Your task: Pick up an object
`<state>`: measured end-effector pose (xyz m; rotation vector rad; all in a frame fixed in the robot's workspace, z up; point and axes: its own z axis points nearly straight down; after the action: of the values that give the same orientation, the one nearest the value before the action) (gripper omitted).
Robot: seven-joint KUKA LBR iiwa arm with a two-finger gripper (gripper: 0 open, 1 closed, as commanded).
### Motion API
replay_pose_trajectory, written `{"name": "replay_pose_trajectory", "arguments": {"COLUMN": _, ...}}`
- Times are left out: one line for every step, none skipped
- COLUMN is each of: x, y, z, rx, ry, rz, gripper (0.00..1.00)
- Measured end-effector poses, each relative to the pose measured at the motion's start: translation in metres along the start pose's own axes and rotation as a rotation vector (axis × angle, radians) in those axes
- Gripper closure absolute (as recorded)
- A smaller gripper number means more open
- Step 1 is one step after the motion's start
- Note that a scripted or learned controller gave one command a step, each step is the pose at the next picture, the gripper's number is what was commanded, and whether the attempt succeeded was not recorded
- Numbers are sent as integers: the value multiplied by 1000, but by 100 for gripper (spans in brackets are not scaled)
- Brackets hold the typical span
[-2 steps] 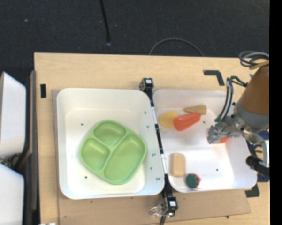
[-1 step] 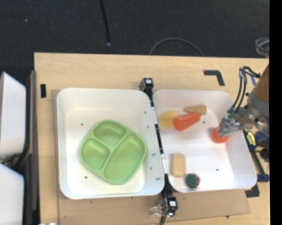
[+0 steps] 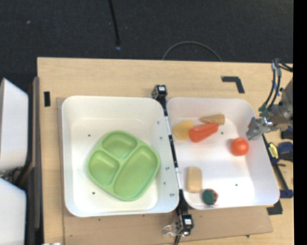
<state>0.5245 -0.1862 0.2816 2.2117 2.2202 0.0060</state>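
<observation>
Where the right bin [image 3: 255,188] holds toys, 1 round orange-red ball [image 3: 239,147] lies.

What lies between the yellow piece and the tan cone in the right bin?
In the camera view, the red carrot-shaped piece lies between the yellow piece and the tan cone, touching or nearly touching both.

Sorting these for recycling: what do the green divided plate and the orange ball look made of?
Green divided plate: probably moulded plastic, semi-matte, with uniform colour and soft rounded compartment ridges. Orange ball: smooth, likely plastic or rubber, with even colour; the view leaves it open.
</observation>
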Motion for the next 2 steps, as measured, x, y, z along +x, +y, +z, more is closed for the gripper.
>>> {"name": "replay_pose_trajectory", "arguments": {"x": 46, "y": 19, "z": -6, "rx": 5, "ry": 3, "rz": -4, "gripper": 100}}
{"name": "replay_pose_trajectory", "arguments": {"x": 101, "y": 40, "z": -9, "rx": 5, "ry": 3, "rz": -4, "gripper": 100}}
